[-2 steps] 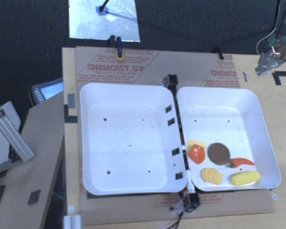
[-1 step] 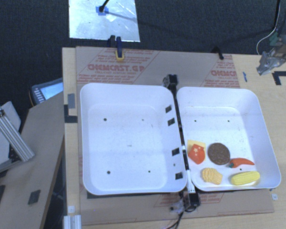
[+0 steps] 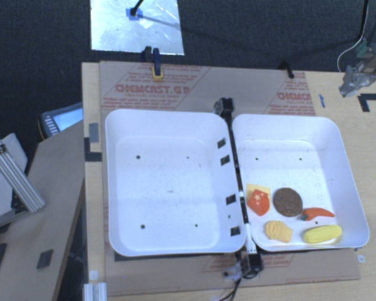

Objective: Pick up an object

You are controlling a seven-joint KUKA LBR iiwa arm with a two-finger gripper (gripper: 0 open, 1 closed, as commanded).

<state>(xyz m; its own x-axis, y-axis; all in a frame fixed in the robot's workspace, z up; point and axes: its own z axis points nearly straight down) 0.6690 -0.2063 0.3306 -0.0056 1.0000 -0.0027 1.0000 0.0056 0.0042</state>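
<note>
We see the gripper (image 3: 358,80) at the far right edge of the view, up beyond the back corner of the right bin (image 3: 338,137), and we cannot tell how its jaws stand. The toys lie clustered in that bin's near part, well apart from the gripper: a brown disc (image 3: 287,201), a red-and-yellow wedge (image 3: 258,199), a red pepper (image 3: 318,214), a ridged yellow piece (image 3: 278,231) and a yellow corn cob (image 3: 322,234), its long axis roughly left to right. We judge the reach must run toward the view's near side and slightly left
</note>
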